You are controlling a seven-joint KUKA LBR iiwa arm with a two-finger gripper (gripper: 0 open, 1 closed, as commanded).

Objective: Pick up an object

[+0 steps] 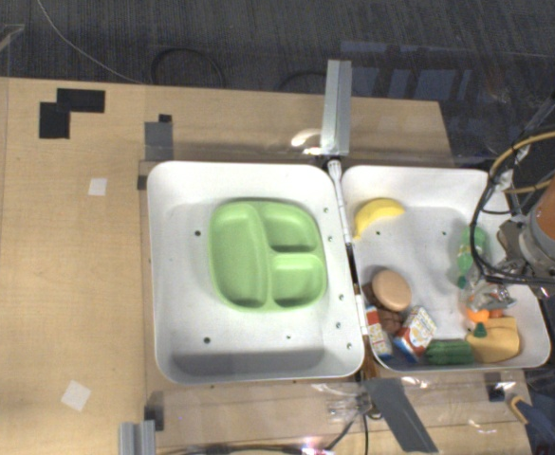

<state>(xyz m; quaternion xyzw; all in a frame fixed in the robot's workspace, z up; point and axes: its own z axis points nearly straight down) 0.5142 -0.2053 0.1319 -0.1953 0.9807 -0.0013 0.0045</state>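
The right bin point(419, 245) holds several small objects. A yellow banana-shaped piece point(378, 213) lies near its back left corner. A brown round object point(391, 290) sits by the left wall, with a small printed carton point(419, 328) and a red and blue item point(383, 335) in front of it. Along the front wall lie a dark green piece point(448, 352) and a yellow block point(497, 341), with a small orange piece point(480, 317) beside the block. My gripper point(490, 290) hangs over the bin's right side, just above the orange piece and next to a translucent green object point(468, 254).
The left bin point(177, 254) bears a light green divided tray point(266, 254). A metal post point(337, 107) stands behind the wall between the bins. My arm point(554, 218) and its cables cover the right bin's right wall. Wooden bench stretches out to the left.
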